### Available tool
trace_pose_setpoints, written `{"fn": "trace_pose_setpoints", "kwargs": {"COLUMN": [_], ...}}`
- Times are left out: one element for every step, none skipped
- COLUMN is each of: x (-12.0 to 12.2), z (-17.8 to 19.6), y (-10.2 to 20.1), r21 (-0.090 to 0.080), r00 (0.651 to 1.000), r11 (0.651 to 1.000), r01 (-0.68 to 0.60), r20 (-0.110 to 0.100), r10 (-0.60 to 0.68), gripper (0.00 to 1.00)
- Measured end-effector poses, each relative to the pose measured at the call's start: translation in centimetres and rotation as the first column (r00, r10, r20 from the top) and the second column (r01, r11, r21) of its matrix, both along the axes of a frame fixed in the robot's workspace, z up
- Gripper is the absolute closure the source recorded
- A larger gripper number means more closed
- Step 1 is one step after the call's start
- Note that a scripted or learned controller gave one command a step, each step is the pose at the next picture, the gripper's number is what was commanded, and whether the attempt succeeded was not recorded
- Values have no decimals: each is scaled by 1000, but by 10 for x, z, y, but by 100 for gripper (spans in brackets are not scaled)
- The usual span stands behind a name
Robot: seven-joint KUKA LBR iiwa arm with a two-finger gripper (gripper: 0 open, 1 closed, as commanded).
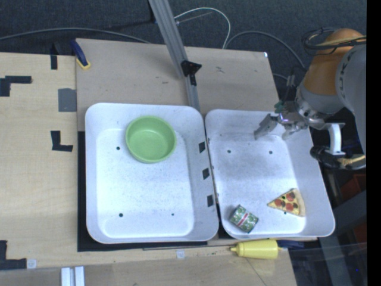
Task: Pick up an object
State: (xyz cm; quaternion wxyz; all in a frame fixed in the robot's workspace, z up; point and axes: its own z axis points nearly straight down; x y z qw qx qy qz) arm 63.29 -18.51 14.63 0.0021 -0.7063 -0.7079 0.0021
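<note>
My gripper (275, 129) hangs over the far right part of the right bin (250, 159), its two fingers spread open with nothing between them. Far below it in the same bin, a toy pizza slice (287, 202) lies near the front right corner. A small green and white can (243, 218) lies on its side at the bin's front edge. A green bowl (150, 139) stands upright in the far part of the left bin (143, 207).
A yellow mustard bottle (258, 249) lies on the bench just in front of the right bin. A grey pole (172, 40) slants up from between the two bins at the back. Cables loop across the bench behind the right bin.
</note>
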Motion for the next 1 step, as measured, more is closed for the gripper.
{"fn": "trace_pose_setpoints", "kwargs": {"x": [-2], "z": [-55], "y": [1], "r21": [0], "r00": [1000], "r11": [1000], "r01": [0], "r20": [-1], "r10": [0], "gripper": [0]}}
